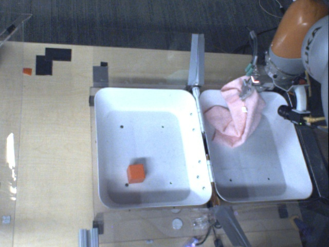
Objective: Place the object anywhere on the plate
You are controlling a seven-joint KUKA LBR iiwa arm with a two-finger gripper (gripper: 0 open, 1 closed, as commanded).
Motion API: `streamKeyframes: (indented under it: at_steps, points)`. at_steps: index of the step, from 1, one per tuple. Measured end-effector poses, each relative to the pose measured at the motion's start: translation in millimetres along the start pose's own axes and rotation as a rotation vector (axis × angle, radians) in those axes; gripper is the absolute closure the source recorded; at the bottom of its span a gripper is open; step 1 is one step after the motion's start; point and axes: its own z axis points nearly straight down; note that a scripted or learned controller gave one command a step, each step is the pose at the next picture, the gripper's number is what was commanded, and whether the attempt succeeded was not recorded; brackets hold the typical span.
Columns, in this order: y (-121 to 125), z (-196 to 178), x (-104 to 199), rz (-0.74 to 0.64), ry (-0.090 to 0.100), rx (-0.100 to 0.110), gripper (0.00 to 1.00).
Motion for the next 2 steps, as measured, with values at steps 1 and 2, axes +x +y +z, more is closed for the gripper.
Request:
streamKeyframes:
  at_steps: [1,2]
  points:
    - [3,-30,1,-0.008,0.000,-0.001,1.00]
    - [-4,-21,52,-0.413,0.002,0.000,1.00]
